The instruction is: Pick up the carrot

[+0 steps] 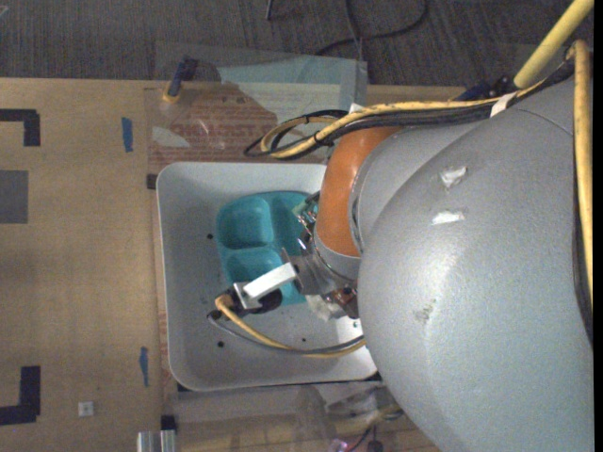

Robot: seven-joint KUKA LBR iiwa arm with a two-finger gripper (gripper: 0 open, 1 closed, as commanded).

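A white bin (pixel 179 281) lies in the middle of the view. In it sits a teal tray (pixel 247 226) with two compartments. My grey arm with its orange band (pixel 344 172) reaches in from the right and covers the bin's right part and the tray's right side. The gripper (pixel 326 301) hangs low over the bin floor, just right of the tray's lower corner, mostly hidden under the wrist. I make out no carrot in the uncovered part of the bin or tray.
The wooden bench (pixel 75 252) stretches to the left, with blue tape strips (pixel 126 134) and black corner marks (pixel 24 125). A clear plastic sheet (pixel 236 102) lies beyond the bin's far edge. Yellow cable (pixel 283 342) loops over the bin floor.
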